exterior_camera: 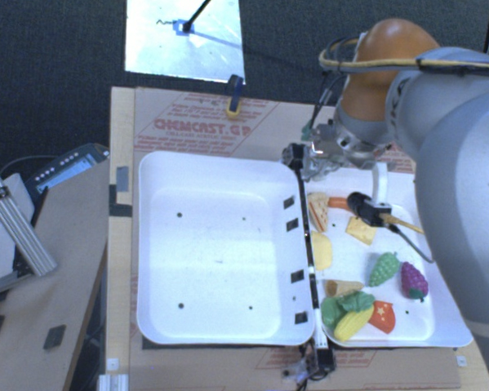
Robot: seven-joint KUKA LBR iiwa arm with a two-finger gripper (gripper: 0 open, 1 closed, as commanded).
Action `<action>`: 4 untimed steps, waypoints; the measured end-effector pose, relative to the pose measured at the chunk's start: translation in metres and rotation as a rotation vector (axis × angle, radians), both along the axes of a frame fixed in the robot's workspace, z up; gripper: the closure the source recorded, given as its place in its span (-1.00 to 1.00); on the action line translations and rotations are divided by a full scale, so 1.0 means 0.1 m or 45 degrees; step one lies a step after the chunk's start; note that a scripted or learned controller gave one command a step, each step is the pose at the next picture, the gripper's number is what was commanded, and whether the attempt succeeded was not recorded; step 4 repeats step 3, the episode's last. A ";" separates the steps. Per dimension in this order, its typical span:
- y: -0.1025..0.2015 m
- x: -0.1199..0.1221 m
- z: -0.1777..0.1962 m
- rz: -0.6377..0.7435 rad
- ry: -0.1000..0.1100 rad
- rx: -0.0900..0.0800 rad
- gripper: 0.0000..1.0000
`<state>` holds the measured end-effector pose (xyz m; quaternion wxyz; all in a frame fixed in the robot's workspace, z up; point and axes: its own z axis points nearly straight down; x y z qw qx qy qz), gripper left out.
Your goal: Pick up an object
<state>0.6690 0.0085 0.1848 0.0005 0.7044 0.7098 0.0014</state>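
The right bin (434, 323) holds several toy foods. A tan wedge (318, 211) and a small orange piece (338, 202) lie near its far left. A yellow cheese block (359, 230) and a pale yellow piece (321, 252) sit mid-bin. Closer to the front are a green fruit (383, 269), purple grapes (414, 280), a bread slice (343, 288), green leaves (350, 303), yellow corn (351, 324) and a red piece (383, 316). My gripper (314, 156) hangs over the bin's far left corner, just beyond the tan wedge, with nothing seen in it.
The left bin (217, 246) lies beside the right one, joined by a black-clipped divider (303, 243). The big grey arm (451, 144) covers the right bin's far right side. A cardboard sheet (199, 123) lies under both bins.
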 end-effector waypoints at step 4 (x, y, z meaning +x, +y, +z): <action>1.25 0.00 0.03 -0.001 0.000 0.000 1.00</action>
